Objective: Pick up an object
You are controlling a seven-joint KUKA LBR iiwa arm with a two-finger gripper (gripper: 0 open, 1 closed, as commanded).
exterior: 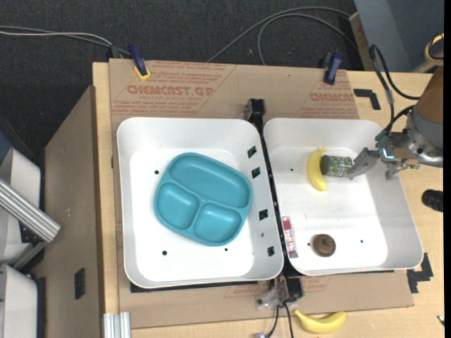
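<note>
A small green can (337,165) is seen lying in the right bin (394,217), just beside a yellow banana (316,170), and a brown round thing (323,244) is seen nearer the front of that bin. The gripper (377,157) is placed low at the bin's right side, close to the can, but how it is set cannot be told. A blue tray (203,198) is laid in the left bin (141,153).

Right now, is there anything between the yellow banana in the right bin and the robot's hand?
Yes. In the camera view, a small green can lies between the banana and the hand, touching the banana's right side.
</note>
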